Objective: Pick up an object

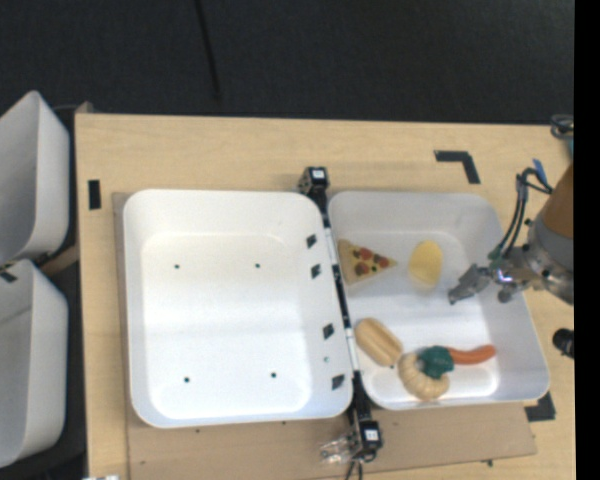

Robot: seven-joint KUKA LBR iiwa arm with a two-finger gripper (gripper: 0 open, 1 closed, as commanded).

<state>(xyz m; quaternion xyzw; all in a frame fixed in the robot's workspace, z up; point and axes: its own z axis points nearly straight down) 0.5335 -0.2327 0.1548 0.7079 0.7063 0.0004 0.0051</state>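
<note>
Lying across the middle of the view, a pale wooden bench (220,148), carrying two shallow white bins side by side. Sitting to the left, the left bin (160,218), its floor showing only a few small dark dots. Sitting to the right and touching it along a shared edge with small black clips, the right bin (460,213), holding all the loose items. Reaching in from the right edge, the grey arm (552,243) with dark cables looping above the wrist. Hovering over the right-hand part of the right bin, just beside its right wall, the end effector (470,286), pointing left toward the items; hard to judge whether standing wide or narrow, so cannot tell, and showing nothing between the fingers. Lying near the bin's lower wall, a carrot (470,354) with its orange root pointing right and green top touching a tan pastry piece (422,380). Resting just left of those, close to the shared edge, a bread roll (378,341). Lying in the upper left of the bin, a pizza slice (363,260) with red dots. Sitting just right of the slice and near the end effector, apart from it, a yellow piece (427,261).
</note>
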